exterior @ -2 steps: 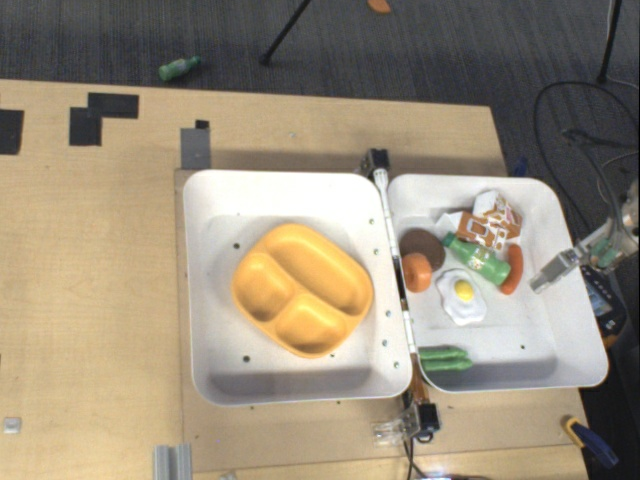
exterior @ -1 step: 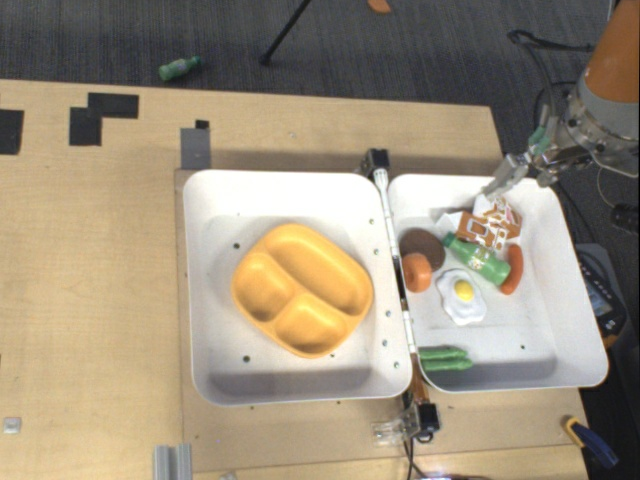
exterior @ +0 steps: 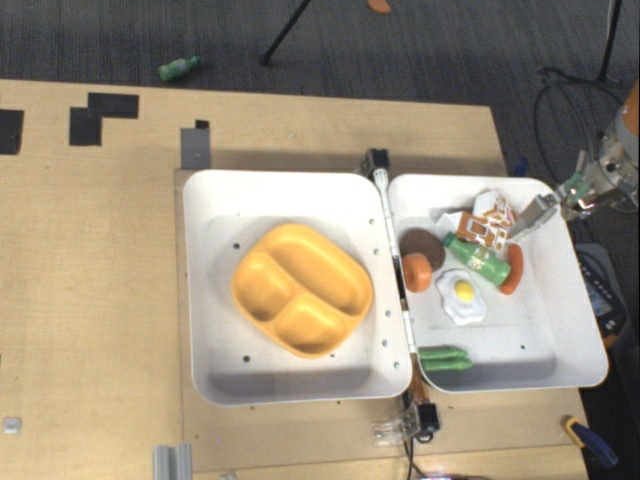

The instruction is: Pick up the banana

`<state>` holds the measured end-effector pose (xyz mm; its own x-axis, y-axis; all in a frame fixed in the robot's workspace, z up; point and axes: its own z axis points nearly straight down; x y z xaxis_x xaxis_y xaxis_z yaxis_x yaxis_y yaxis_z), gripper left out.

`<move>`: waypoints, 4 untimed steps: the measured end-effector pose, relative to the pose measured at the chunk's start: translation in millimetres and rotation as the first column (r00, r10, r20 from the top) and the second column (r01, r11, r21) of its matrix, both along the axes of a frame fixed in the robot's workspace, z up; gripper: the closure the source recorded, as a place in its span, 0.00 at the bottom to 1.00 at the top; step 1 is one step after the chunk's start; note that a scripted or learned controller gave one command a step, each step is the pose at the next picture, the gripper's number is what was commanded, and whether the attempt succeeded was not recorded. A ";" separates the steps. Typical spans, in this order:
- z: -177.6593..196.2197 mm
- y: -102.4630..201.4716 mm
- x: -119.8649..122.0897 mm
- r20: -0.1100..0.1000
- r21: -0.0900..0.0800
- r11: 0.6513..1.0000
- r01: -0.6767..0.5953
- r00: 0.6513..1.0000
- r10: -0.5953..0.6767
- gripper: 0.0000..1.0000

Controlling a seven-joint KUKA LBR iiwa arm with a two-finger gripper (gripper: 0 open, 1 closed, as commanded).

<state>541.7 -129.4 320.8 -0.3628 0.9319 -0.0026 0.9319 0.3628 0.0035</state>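
I read gripper (exterior: 530,218) at upper right of right bin (exterior: 560,368), tip over toy heap (exterior: 485,236); opening and hold: cannot tell. I cannot pick out banana; likeliest buried in heap, axis unknown. Fried egg (exterior: 463,296) and green pod (exterior: 443,358) lie nearer me. Smooth white floor, crowded, little room.

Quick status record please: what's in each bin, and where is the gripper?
left bin: yellow divided tray
right bin: fried egg, green bottle, red sausage, brown ball, orange ball, green pod, printed carton
gripper: over the right bin's far right part, beside the printed carton
grasp: cannot tell
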 end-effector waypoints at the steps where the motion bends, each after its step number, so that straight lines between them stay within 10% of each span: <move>1: 52.1 5.0 -49.0 0.002 -0.003 0.957 -0.291 0.957 0.291 0.00; 2: 14.6 17.7 -54.1 0.000 0.001 0.991 0.131 0.991 -0.131 0.00; 3: -0.7 125.2 -54.1 -0.002 0.003 0.949 0.316 0.949 -0.316 0.00; 4: -104.9 102.0 -55.2 -0.005 0.001 0.785 0.619 0.785 -0.619 0.00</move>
